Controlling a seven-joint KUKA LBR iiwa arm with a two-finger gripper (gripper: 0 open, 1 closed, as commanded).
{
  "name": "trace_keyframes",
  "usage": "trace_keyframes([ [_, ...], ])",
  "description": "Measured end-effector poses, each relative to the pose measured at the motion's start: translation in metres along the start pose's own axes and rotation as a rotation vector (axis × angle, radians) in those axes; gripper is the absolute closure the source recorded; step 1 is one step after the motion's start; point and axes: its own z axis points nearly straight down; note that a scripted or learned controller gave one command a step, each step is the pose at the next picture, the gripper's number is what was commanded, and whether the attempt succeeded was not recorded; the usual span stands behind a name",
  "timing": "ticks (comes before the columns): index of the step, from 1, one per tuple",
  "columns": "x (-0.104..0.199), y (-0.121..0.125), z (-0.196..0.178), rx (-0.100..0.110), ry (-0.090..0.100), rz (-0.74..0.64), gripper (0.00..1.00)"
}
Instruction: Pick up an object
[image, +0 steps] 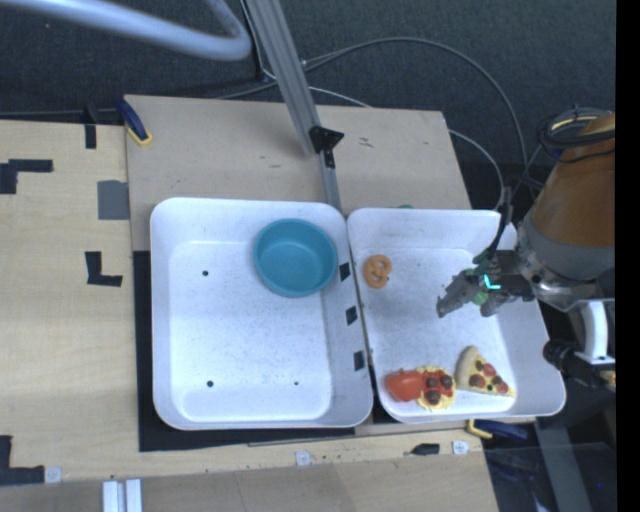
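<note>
Camera view: tool above right bin.

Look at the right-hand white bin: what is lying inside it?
Inside the right bin lie a small pretzel, a red toy, a round pizza piece and a pizza slice. The gripper hangs over the floor, hiding the patch beneath it.

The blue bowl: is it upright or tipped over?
Upright. The blue bowl sits in the left bin, its round opening facing up.
</note>
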Motion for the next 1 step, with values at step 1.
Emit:
trace_keyframes([
  [1,0.0,0.0,0.0,0.0,0.0,0.0,0.0],
])
